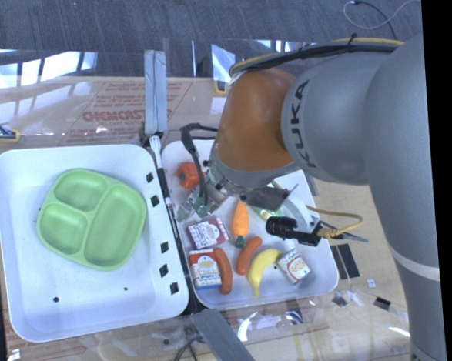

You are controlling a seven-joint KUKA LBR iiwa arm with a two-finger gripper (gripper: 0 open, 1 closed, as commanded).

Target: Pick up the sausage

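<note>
I read this as the approach step: nothing is lifted yet. The arm (337, 106) reaches in from the right and hangs over the upper part of the right bin (320, 285). The gripper (205, 191) sits near the bin's upper left, just beside a tomato (188, 175); I cannot tell its state from here (the wrist covers most of it).

There are two sausage-like pieces. One sausage (248, 254) lies at a slant in mid-bin, between the carrot (240, 219) above it and the banana (261, 268) at its lower right, close to both. A second reddish piece (224, 270) lies upright against a small carton (205, 269) at the lower left. Another small box (207, 233) sits above that carton.

The left bin (15, 252) holds a green divided plate (92, 218), well apart from the work.

Next move, in my judgement: shift the gripper down-frame toward the slanted sausage, align the grasp across its short axis, then descend. The banana and carrot crowd it, so a stray grasp is the risk.
</note>
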